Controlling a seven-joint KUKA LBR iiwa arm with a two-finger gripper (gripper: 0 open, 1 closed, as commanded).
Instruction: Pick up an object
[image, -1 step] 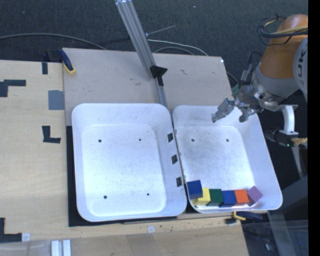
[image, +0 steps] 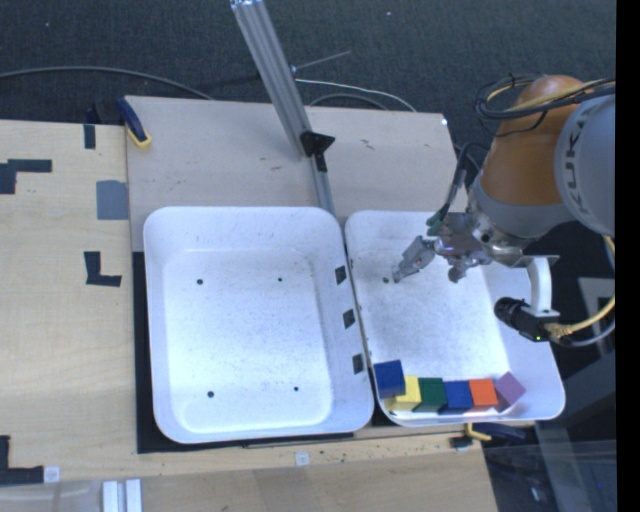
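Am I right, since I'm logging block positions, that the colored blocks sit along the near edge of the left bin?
Not quite. The camera view shows the colored blocks along the near edge of the right bin, not the left bin.

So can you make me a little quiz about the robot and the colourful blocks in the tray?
1. True or false: the blocks sit along the near edge of the right bin.
2. Which colour is the block stacked on top of another? A) orange B) blue C) green
3. Fill in: the claw hovers over the ____ bin, far from the blocks.

Key: 1 true. 2 B: a blue block rests on the yellow block at the row's left end. 3 right.
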